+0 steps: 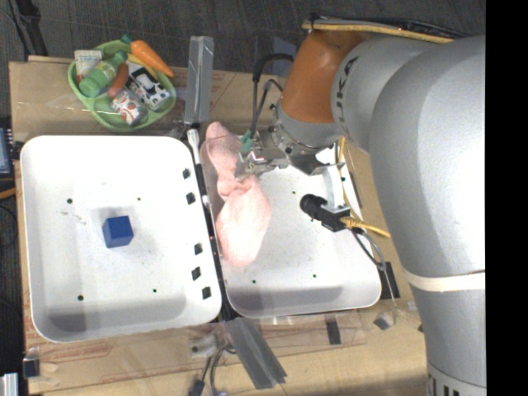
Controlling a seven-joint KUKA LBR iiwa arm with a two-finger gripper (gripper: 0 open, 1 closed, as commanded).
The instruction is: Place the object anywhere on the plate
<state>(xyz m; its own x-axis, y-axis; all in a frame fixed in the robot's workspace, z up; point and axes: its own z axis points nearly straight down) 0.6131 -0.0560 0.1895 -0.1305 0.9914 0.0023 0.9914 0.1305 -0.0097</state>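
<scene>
Hovering gripper (247, 162) over pink cloth (239, 213) in right bin (330, 291), apparently for pickup; grip state unclear.

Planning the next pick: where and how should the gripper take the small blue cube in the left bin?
Probably straight from above, fingers closing across two opposite flat sides of the small blue cube. It sits alone on the floor of the left white bin, well away from the walls, so every side looks free for a top-down pinch.
</scene>
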